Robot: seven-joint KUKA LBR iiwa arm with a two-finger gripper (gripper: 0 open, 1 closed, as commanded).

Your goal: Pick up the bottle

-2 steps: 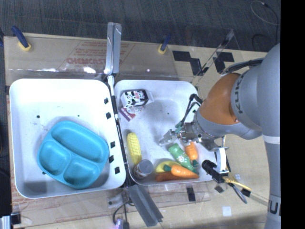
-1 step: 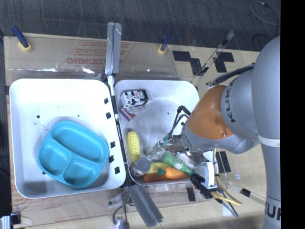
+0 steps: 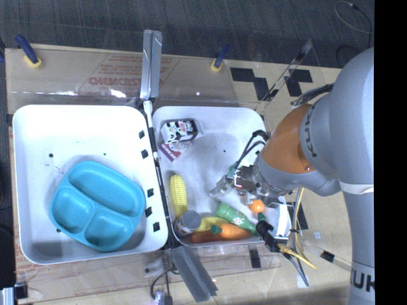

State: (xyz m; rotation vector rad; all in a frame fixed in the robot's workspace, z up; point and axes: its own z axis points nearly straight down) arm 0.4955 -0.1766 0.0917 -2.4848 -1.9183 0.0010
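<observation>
**Bottle lies just below the claw**

You'll find the green bottle (image 3: 233, 216) on its side at the lower edge of the right bin (image 3: 210, 116), its long axis slanting from upper left to lower right, with a carrot (image 3: 222, 233) just beneath and corn (image 3: 178, 196) to its left. The claw (image 3: 238, 184) hovers just above it; I cannot tell how wide it stands

The grey arm (image 3: 356, 132) reaches in from the right edge of the worktop, bending down over the right-hand bin. Its orange band (image 3: 287, 148) sits above the wrist, angled down and to the left. The end effector (image 3: 238, 184) hangs low over the bin's near right part, cables looping beside it.
</observation>
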